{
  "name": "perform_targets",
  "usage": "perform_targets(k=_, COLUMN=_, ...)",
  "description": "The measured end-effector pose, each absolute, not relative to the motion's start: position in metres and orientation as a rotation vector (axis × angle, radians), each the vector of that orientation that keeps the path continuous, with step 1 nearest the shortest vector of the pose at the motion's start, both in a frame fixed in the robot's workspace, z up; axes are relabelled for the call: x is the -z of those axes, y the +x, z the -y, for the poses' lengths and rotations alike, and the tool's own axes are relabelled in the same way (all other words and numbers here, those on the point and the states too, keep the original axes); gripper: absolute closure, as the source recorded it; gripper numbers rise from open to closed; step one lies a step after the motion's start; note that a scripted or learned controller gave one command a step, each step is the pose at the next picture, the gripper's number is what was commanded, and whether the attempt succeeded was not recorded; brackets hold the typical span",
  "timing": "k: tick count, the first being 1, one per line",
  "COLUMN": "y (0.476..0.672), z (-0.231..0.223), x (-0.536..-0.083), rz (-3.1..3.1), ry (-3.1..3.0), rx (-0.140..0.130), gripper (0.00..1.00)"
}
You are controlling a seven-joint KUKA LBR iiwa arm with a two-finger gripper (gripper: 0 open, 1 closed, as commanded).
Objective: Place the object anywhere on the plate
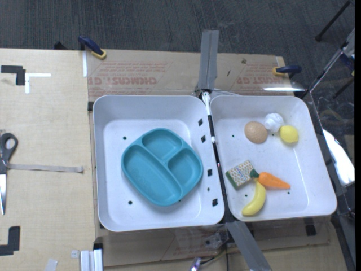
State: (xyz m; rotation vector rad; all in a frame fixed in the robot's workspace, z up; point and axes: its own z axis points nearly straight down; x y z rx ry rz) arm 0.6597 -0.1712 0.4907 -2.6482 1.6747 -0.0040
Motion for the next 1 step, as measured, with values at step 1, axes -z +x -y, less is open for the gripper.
perform_targets(k=1, y=0.6607, z=0.2066, x=-0.4907, rz=-0.926, ry=-2.995, rx=0.009, gripper=1.00)
